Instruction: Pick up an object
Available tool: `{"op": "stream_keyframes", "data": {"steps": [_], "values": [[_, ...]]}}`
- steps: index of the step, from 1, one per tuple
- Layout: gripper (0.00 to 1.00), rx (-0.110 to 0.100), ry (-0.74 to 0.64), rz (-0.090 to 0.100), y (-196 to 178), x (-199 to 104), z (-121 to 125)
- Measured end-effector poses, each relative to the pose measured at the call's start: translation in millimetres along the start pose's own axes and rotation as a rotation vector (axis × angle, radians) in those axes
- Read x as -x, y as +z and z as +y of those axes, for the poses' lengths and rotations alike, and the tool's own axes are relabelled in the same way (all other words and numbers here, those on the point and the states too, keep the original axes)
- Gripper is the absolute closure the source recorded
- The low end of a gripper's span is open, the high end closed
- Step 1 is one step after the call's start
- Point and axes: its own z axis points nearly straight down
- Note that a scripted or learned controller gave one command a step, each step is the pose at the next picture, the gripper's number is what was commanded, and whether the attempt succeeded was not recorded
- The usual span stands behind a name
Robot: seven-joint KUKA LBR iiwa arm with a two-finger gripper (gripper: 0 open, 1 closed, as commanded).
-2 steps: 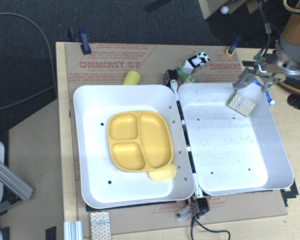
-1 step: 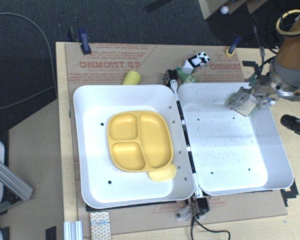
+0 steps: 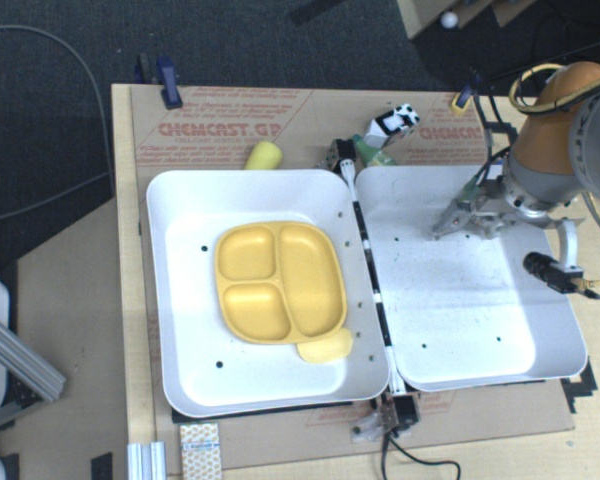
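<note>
To the left of the claw (image 3: 460,216), across the ridge where the two bins meet, a yellow divided plate (image 3: 280,280) is seen lying flat in the left bin (image 3: 180,218). The claw itself is placed over the upper part of the right bin (image 3: 480,318), low and near the bin floor; whether it is released or clenched cannot be told at this size, and nothing is seen in it. The plate is taken as the likeliest thing to be picked, and it lies well apart from the claw, to its left and somewhat toward the near edge of the tabletop (image 3: 130,268).

The plate is a rounded rectangle whose long axis is only slightly marked; it is judged to run roughly from the upper left to the lower right of the view. The single large compartment is turned toward the claw, and the two smaller ones away from it. A small yellow piece (image 3: 326,347) is seen touching the plate's near edge. Beyond the left bin, a yellow object (image 3: 264,155) rests on the tabletop, also left of the claw.
</note>
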Motion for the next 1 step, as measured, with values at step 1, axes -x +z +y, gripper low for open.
{"op": "stream_keyframes", "data": {"steps": [1], "values": [[0.00, 0.008, -0.001, -0.004, -87.7, 36.6, 38.7]]}}
